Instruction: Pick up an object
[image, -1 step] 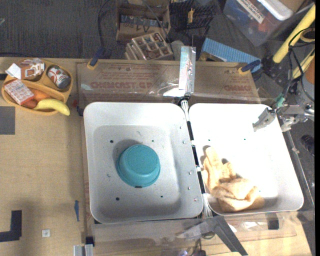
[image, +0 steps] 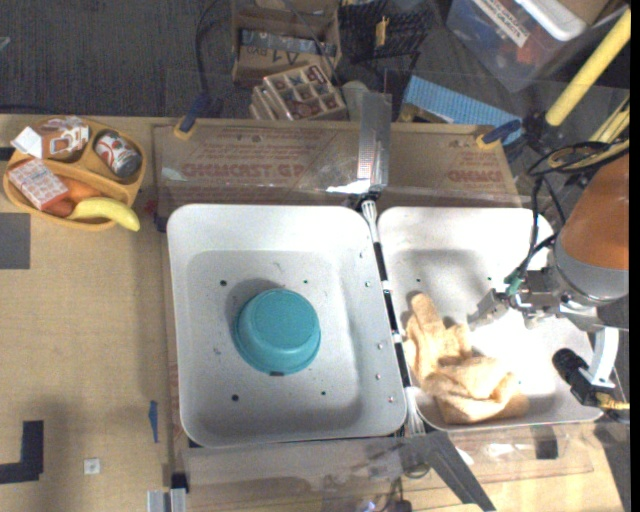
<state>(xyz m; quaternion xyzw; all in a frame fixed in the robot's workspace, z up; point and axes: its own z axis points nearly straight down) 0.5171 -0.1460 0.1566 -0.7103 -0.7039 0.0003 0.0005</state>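
The gripper (image: 492, 308) hangs over the middle of the right bin (image: 450, 232), finger state indeterminable, apparently lined up on the tan cloth (image: 455, 372) heaped at that bin's front-left corner; the teal bowl (image: 279, 330) sits centred in the left bin (image: 200, 250).

Fixed overhead camera, slanted down on bins (image: 200, 240)

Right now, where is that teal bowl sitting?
The teal bowl sits upside down near the middle of the left white bin, apart from the tan cloth in the right bin.
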